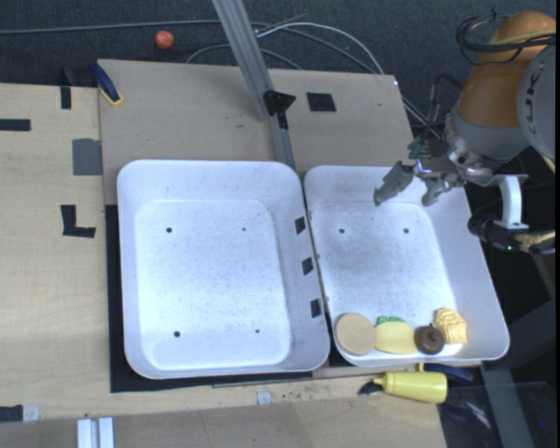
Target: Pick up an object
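With its fingers spread, the end effector (pixel 409 187) (upper right of frame) should drop squarely over the yellow piece (pixel 395 337) before closing.

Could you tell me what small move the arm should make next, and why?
Probably carry the gripper toward the right bin's near edge: it hangs open over the far end, while the items, such as the tan disc, cluster along the near wall.

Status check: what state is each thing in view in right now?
Gripper: open, holding nothing, above the right bin's far end.
Right bin: upright, small items bunched along its near edge.
Left bin: upright.
Yellow tool: lying flat on the bench, outside the bins.
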Robot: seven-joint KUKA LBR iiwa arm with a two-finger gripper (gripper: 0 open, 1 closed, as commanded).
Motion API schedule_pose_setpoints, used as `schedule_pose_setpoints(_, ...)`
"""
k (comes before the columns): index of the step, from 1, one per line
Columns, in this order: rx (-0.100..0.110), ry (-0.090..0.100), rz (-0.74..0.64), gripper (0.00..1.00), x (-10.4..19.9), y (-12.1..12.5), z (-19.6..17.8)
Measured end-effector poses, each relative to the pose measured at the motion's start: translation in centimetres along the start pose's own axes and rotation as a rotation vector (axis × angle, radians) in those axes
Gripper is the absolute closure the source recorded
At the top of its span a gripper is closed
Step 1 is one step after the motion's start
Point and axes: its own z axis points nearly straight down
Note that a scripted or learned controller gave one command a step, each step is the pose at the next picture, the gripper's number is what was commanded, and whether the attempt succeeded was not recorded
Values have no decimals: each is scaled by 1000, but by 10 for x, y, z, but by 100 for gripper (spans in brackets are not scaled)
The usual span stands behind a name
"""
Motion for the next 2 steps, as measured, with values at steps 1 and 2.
schedule_pose_setpoints(1, 0, 0, -1, 100, 0, 0, -10)
schedule_pose_setpoints(2, 10, 1, 0, 100, -3, 55, 114)
